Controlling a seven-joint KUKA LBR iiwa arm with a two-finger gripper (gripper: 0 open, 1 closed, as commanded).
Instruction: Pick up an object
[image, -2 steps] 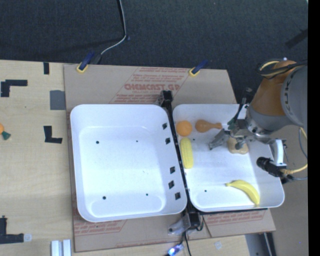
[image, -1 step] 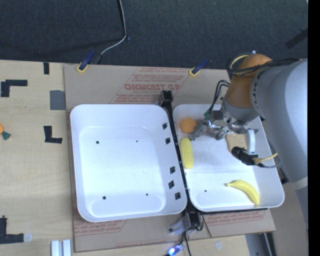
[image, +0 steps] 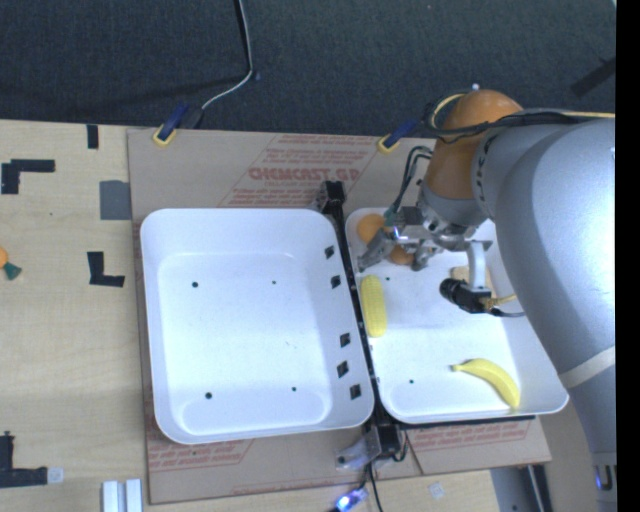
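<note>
The left bin (image: 240, 320) offers wide open floor. In the right bin (image: 440, 400), room is left in the middle, between the yellow corn cob (image: 374, 305) by the divider and the banana (image: 490, 378) near the front. The back corner is crowded by the gripper (image: 398, 247) and an orange object (image: 371, 229).

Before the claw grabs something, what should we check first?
1. Things to pick lie in the right white bin: ok.
2. Claw sits over the far end of that bin, by the round orange fruit: ok.
3. Something already held between the claw's tips: cannot tell.
4. Curved yellow banana lies apart, free to grab: ok.
5. Yellow corn cob lies close to the bin's left wall, awkward: not ok.
</note>
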